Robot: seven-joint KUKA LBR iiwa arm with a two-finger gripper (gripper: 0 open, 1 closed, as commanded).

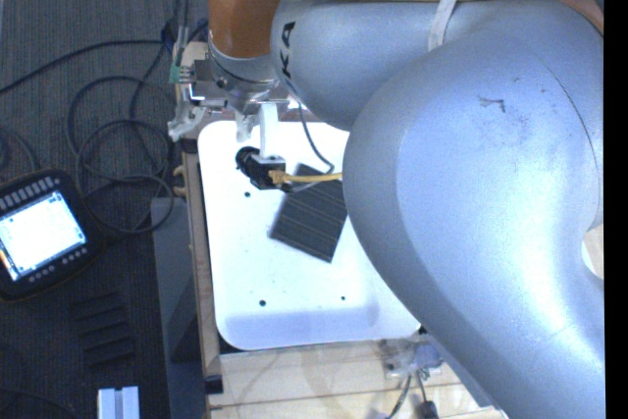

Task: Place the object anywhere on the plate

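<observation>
Dark ribbed block (pixel 309 219) lies flat near the white bin's (pixel 294 319) middle, apart from the pincer (pixel 196 113) at its far-left corner, whose state I cannot tell.

The white bin (pixel 294 309) has bare floor along its left side and across its near end, open from above. A black ribbed pad (pixel 309 219) lies flat and askew in the middle of the visible floor. The grey arm (pixel 471 162) overhangs everything to the pad's right and the bin's far end, blocking both approaches. Left of the bin wall, cables (pixel 108 142) and a teach pendant (pixel 39 233) lie on the carpet.
</observation>
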